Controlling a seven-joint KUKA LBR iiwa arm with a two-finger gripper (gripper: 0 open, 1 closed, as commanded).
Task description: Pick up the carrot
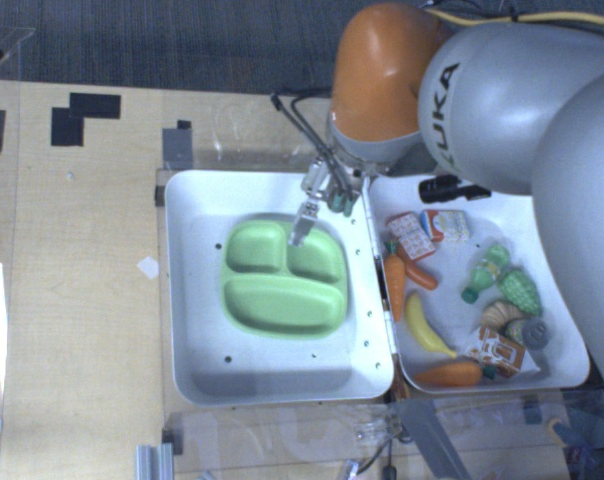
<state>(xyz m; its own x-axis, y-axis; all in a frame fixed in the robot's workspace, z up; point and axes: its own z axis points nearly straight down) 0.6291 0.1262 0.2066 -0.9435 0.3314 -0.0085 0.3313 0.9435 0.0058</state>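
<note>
Right bin (572,363), near end: orange item, banana, small box. Carrot (395,286): against left wall, mid-bin, lying lengthwise, untouched. Left bin (187,298): green tray (282,278). Gripper (304,223): above tray's far edge, jaws' state cannot be told. Risk: carrot's wall-hugging position may block one finger, causing slip.

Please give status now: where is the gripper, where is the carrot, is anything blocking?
Two-finger gripper over green divided plate in left white bin. Orange carrot lies in right white bin, ungrasped. Yellow banana beside it.
</note>
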